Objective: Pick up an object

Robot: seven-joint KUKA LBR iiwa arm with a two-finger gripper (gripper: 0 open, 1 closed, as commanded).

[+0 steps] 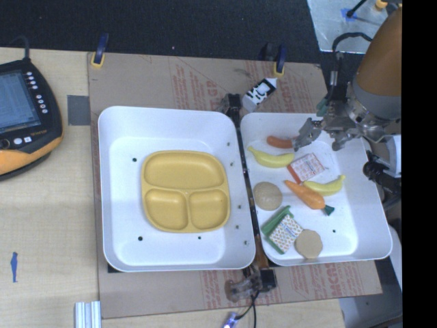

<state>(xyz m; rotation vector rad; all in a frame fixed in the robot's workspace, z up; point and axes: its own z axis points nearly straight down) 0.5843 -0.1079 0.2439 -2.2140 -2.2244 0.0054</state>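
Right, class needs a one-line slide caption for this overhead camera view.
Robot gripper hovers over the right bin of toy food; a yellow divided tray sits in the left bin.

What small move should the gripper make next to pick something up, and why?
Probably lower straight down, a little toward the small orange-red sausage-shaped toy. The two-finger gripper hangs over the upper part of the right white bin with nothing between its fingers, and that toy lies just beside its tip, apart from the yellow plastic banana below it.
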